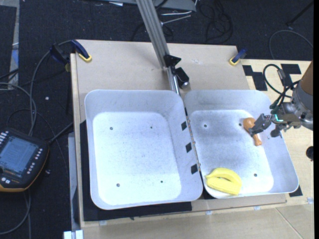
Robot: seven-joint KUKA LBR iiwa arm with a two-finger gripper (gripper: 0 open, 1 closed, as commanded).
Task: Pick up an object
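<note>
The hand [262,125] hung over the right bin [279,156], right at an orange carrot-like piece [253,130] near the far right side; whether it gripped anything, I could not tell; a good pick probably needed it centred across that piece before lifting; a banana [224,180] lay near the front edge.

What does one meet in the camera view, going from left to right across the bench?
Left bin → right bin → yellow banana-like object → orange object → gripper, right beside the orange object.
</note>
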